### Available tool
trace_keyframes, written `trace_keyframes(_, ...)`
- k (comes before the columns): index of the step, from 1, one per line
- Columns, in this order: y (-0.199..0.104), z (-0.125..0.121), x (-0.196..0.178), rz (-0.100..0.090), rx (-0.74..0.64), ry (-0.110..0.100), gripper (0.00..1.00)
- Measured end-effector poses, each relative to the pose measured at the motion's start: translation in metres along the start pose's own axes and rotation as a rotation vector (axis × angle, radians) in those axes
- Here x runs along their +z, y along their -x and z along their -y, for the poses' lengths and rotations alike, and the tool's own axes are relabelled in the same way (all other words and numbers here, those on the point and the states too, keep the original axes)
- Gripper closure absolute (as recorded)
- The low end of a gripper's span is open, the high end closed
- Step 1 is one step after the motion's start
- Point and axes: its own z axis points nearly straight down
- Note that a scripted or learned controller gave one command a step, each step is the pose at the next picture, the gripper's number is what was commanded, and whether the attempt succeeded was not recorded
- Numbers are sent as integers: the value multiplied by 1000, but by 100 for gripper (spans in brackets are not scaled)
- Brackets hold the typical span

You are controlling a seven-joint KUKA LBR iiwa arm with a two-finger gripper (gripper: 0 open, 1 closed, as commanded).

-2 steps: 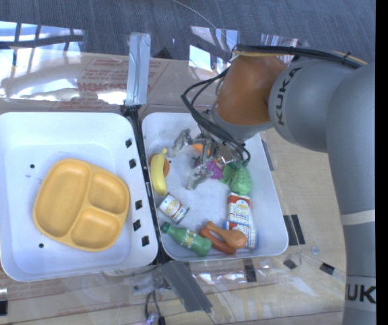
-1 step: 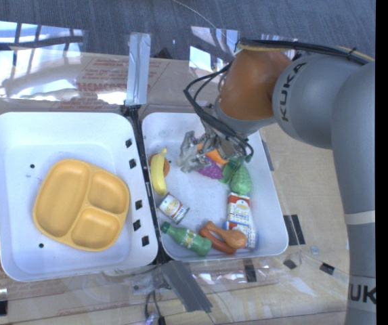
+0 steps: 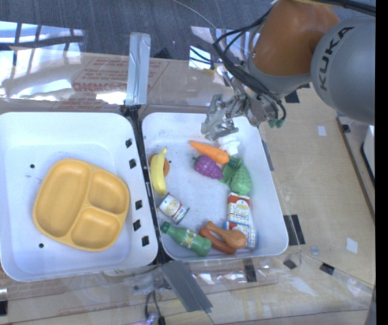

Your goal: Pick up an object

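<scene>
Pincer (image 3: 218,124) hovers above right bin (image 3: 275,202) of toy food; left bin (image 3: 4,181) holds yellow tray (image 3: 80,204).

The bench (image 3: 322,181) is pale wood, partly covered with brown cardboard (image 3: 99,80) and clear plastic film; two shallow white bins sit on it side by side, touching; the left bin (image 3: 11,134); the right bin (image 3: 271,202); grey tape (image 3: 137,70) runs down the cardboard to their junction

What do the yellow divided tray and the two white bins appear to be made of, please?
The yellow tray looks like moulded plastic with a matte finish: even colour, soft rounded compartments. The white bins seem to be thin formed plastic, slightly glossy, with rounded corners; I cannot be sure.
</scene>
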Motion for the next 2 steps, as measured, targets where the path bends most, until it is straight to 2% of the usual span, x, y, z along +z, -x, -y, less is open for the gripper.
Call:
trace_keyframes(1, -48, 37, 69, -18, -191, 11, 100)
trace_keyframes(2, -26, -31, 48, -17, 286, 7, 100)
